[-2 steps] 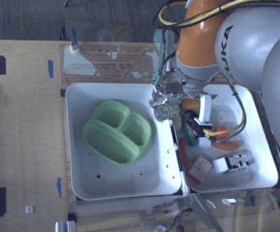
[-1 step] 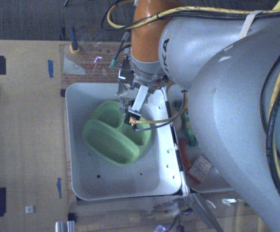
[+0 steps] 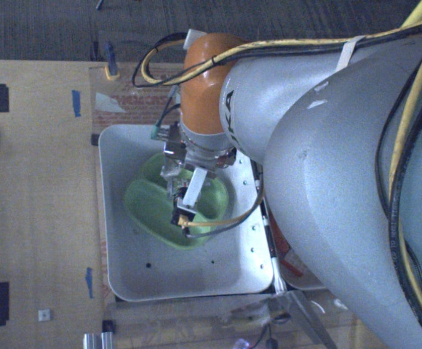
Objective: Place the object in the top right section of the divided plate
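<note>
a glossy green plastic divided plate (image 3: pixel 147 203) lies in a smooth white plastic bin (image 3: pixel 124 260) on matt wooden bench (image 3: pixel 36 217).

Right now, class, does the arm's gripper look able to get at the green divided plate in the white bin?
Probably yes. The gripper hangs directly over the green divided plate, which lies face up in the white bin, and nothing seen stands between them. The wrist hides the plate's middle, though.

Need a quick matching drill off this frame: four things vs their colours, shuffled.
Things:
1. divided plate
2. bin
3. wrist band
4. tape strip

Colours:
A. white
B. blue
C. green
D. orange

Pairs: 1-C, 2-A, 3-D, 4-B.
</note>
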`<state>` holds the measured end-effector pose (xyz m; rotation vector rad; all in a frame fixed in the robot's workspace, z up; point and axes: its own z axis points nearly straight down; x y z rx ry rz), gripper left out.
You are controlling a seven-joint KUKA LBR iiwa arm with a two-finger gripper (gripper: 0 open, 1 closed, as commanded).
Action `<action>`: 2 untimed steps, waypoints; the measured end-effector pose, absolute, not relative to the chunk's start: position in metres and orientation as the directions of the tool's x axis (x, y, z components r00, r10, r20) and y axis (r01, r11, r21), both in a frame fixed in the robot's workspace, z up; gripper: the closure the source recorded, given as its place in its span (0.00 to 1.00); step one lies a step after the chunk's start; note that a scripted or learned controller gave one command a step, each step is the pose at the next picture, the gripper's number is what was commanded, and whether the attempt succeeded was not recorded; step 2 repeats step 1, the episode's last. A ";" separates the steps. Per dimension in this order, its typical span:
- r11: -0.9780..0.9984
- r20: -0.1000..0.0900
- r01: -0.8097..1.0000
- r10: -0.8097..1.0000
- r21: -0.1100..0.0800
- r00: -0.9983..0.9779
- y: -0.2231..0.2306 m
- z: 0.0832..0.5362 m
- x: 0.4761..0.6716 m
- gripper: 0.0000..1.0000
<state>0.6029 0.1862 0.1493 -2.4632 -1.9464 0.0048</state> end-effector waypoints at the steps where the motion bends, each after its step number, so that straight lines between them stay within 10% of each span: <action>1: -0.402 -0.001 0.916 0.916 -0.002 0.402 0.142 0.213 0.570 1.00; 2: -0.402 -0.001 0.916 0.916 -0.002 0.402 0.142 0.213 0.570 1.00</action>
